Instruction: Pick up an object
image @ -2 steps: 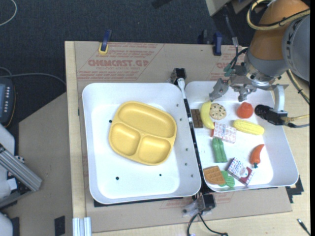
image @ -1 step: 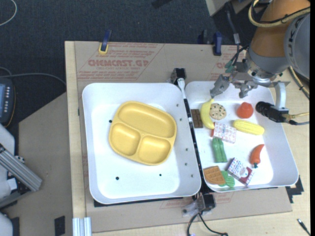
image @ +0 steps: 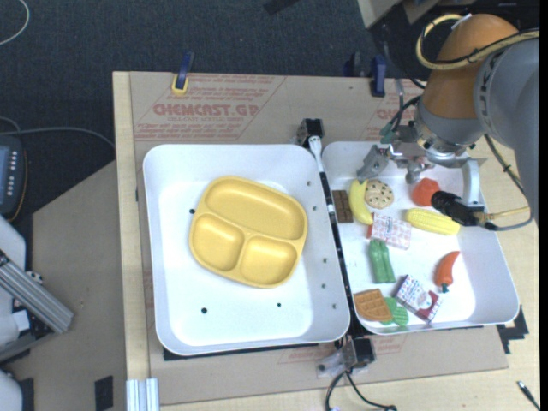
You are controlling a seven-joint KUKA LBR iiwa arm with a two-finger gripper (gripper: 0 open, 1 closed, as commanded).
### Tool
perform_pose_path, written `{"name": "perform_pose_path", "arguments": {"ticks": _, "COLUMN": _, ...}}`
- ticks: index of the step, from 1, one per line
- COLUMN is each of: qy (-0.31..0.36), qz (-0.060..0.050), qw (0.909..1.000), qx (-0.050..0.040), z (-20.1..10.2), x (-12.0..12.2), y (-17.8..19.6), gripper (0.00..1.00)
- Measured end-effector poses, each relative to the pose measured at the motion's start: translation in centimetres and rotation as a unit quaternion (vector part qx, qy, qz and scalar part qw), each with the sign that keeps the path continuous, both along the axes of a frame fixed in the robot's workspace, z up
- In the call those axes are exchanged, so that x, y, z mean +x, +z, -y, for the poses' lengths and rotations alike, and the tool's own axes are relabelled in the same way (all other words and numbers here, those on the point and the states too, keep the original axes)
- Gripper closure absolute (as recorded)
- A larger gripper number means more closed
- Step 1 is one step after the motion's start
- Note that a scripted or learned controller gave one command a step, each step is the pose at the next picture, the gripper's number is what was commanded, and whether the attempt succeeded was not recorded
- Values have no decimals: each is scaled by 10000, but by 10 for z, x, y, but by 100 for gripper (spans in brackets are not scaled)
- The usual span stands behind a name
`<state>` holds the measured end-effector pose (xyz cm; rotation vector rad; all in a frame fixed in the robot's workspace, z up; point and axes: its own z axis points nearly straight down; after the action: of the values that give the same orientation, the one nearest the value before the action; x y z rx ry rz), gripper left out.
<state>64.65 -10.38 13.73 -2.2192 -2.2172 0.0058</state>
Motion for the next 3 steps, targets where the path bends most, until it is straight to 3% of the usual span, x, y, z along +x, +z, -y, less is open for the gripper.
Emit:
{"name": "perform_pose_path", "arguments": {"ticks": 1, "qy": 6, "qz": 23, "qw": 10000, "qx": -4, "z": -1, "x": 0, "y": -52, "gripper": 0}}
{"name": "perform_pose_path", "arguments": {"ticks": 2, "qy": 1, "qz": 70, "qw": 10000, "qx": -20, "z": 1, "x": 3, "y": -35, "gripper": 100}}
{"name": "perform_pose_path", "arguments": {"ticks": 3, "qy": 0, "qz": 55, "qw": 10000, "qx": -10, "z": 7, "x": -1, "y": 13, "gripper": 100}}
